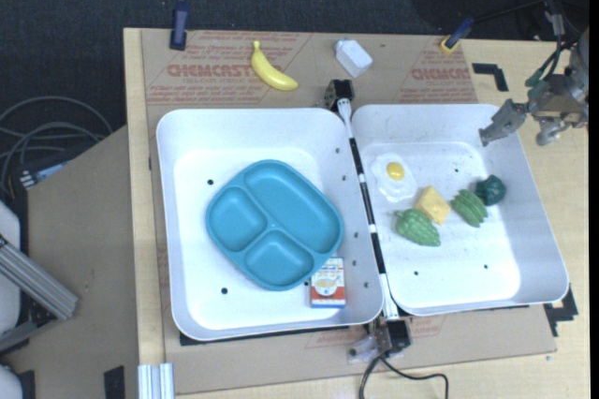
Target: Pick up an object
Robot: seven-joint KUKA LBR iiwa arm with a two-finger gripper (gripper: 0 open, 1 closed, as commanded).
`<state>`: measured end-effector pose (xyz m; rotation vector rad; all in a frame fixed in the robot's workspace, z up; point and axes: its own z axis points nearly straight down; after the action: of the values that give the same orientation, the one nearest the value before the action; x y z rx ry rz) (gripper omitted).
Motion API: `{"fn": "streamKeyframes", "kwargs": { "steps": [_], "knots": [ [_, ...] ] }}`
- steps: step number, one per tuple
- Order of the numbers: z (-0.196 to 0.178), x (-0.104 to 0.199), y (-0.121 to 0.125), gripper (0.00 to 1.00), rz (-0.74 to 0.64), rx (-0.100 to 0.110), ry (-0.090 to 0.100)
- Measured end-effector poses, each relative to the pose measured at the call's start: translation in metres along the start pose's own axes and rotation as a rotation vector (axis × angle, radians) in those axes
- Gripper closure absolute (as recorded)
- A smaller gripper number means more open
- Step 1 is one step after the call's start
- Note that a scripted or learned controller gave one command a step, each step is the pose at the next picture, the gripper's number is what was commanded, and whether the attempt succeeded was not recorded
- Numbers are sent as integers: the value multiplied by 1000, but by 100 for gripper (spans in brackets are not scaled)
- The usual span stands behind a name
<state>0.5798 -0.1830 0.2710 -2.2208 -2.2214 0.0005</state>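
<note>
Over the right bin's (533, 238) two o'clock corner hovers the claw (524, 121), fingers spread, holding nothing. Toy foods (435, 205) cluster mid-bin, at its eight o'clock; best descend squarely over one piece.

Arm (573, 69) cut off at the right edge, gripper (524, 121) blurred, its finger state unclear, bench front corners cropped.

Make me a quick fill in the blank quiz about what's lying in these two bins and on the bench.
1. The blue divided plate lies in the ____ bin.
2. The fried egg has a ____ yolk.
3. On the cardboard behind the bins lies a yellow ____.
4. The small carton sits at the plate's ____ edge.

Missing words: left; yellow; banana; near
</note>
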Motion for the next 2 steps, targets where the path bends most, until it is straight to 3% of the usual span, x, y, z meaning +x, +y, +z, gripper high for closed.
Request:
{"fn": "streamKeyframes", "kwargs": {
  "steps": [1,2],
  "knots": [
    [121,-6,1,0,1,2,1],
    [163,-20,-3,0,-1,-23,-12]
  ]
}}
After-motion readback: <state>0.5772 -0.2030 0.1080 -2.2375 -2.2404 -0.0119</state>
